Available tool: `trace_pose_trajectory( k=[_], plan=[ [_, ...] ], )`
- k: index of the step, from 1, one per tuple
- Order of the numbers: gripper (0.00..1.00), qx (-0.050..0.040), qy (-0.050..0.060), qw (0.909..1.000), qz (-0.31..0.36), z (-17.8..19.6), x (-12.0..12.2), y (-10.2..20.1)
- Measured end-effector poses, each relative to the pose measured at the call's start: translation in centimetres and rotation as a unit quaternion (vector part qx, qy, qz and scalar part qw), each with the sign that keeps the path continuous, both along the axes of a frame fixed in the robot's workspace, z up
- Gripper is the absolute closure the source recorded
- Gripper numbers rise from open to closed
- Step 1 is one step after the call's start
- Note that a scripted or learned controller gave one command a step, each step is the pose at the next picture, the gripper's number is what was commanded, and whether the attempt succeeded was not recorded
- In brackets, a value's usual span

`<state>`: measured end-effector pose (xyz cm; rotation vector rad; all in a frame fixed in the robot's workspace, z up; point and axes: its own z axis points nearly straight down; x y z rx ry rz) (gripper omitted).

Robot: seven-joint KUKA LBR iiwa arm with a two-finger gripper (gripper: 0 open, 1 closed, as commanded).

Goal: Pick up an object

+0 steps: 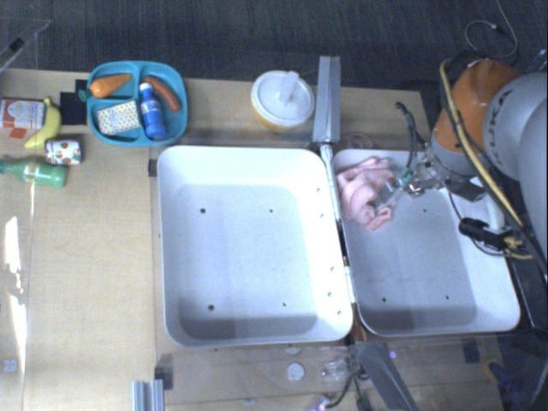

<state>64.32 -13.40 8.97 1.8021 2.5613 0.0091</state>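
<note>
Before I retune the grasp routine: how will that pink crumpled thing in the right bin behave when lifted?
The pink crumpled thing looks folded and bunched like cloth, so it is probably floppy and would drape. It likely weighs little. The gripper sits at its edge; a pinch there may catch only one fold.

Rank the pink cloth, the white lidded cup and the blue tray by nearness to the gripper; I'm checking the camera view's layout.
1. Pink cloth: in the right bin, right at the gripper.
2. White lidded cup: on the bench behind the bins.
3. Blue tray: far left, behind the left bin.
</note>
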Motion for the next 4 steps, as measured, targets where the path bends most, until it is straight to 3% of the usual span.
trace_pose_trajectory(
  k=[1,2,3,4],
  plan=[
    [0.0,-0.0015,-0.002,0.9991,0.041,0.1,-1.0,3.8],
    [0.0,-0.0007,0.011,0.998,0.063,0.0,2.4,4.1],
    [0.0,-0.0022,-0.002,0.998,0.063,0.1,-0.1,4.3],
    [0.0,-0.0021,-0.002,0.998,0.063,0.1,-0.1,4.3]
  ],
)
